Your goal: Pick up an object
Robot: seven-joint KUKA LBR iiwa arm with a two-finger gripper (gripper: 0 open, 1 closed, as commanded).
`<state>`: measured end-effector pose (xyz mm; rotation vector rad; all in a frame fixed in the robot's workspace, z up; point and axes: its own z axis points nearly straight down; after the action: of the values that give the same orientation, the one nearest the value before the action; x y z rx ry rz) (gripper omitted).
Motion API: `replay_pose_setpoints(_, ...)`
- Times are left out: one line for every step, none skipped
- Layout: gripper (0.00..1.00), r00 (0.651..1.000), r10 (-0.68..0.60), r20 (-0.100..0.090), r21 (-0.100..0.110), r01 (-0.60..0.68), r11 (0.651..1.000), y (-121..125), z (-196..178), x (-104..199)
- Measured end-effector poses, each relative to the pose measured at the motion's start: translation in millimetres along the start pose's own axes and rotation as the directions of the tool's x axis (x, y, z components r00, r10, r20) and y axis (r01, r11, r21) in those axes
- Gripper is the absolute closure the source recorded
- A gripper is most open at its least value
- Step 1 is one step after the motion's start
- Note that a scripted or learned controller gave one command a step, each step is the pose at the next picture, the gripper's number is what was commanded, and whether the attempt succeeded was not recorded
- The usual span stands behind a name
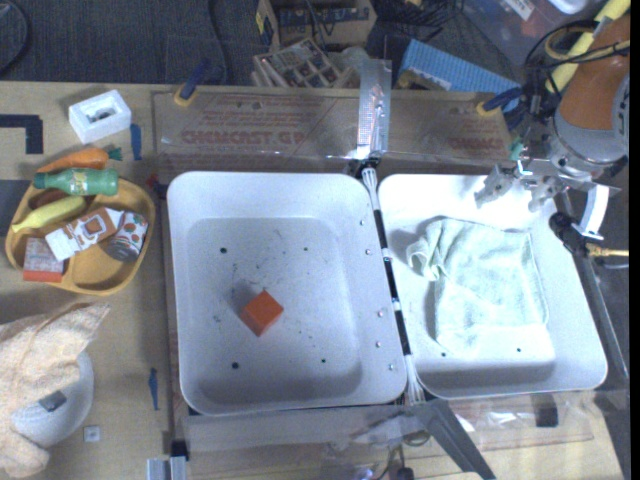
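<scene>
**Soft towel below the gripper**

We see the gripper [512, 186] at the far edge of the right bin [575, 368]; its state we cannot tell. Just under it lies a pale towel [480, 273]: light, limp, best pinched at a raised fold.

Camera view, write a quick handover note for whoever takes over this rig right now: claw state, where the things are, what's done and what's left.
Claw: at the far right corner of the right bin, above the upper edge of the pale cloth; nothing visibly gripped.
Orange block: lies alone on the floor of the left bin, untouched.
Cloth: crumpled in the right bin, covering much of its floor.
Done: no pick yet.
Left: grasp one object, likely the cloth since the claw is right by it, and lift it clear.
</scene>
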<state>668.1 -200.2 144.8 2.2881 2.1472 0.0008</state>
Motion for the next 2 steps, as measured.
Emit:
replay_pose_setpoints(0.0, 0.975, -0.223, -0.003, 0.003, 0.223, 0.975, -40.0, 3.9, 83.2)
replay_pose_setpoints(0.0, 0.938, -0.345, 0.002, -0.01, 0.345, 0.938, -54.3, 53.3, 97.4)
